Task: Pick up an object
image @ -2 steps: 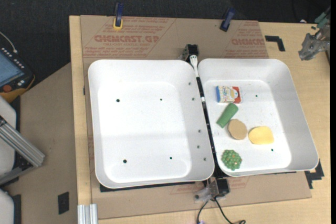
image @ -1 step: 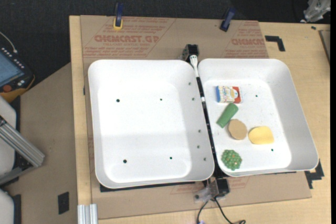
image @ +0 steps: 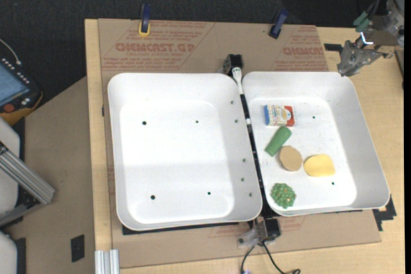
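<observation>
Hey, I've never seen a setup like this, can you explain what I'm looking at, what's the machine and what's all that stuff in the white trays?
One camera looks down at a slant on a bench with two shallow white bins. The left bin sits beside the right bin, which holds five small things: a red, white and blue packet, a green cylinder, a tan round piece, a yellow lump and a bumpy green ball. The machine is a robot arm reaching in from the right; its gripper hangs near the right bin's far corner, above the bench, touching none of the items.
</observation>
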`<move>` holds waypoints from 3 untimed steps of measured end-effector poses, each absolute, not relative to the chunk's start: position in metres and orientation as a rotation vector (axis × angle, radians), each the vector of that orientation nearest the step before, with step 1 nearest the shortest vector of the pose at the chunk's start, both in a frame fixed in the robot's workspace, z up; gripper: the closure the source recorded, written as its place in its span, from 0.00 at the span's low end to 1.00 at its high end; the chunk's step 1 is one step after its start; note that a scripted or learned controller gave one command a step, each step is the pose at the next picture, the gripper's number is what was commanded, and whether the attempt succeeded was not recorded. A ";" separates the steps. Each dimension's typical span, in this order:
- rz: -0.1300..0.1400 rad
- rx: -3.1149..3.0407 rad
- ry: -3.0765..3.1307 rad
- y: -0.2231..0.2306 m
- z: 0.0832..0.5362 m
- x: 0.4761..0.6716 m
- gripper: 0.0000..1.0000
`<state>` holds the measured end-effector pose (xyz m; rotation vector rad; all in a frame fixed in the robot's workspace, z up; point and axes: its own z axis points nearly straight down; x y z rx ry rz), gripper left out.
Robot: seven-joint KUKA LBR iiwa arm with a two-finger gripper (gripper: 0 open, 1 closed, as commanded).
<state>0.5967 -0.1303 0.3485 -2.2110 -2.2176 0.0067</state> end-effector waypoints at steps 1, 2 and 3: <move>-0.009 -2.213 -2.236 -0.036 0.359 0.670 1.00; 0.006 -2.213 -2.221 0.008 0.323 0.621 1.00; -0.003 -2.215 -2.229 0.081 0.322 0.626 1.00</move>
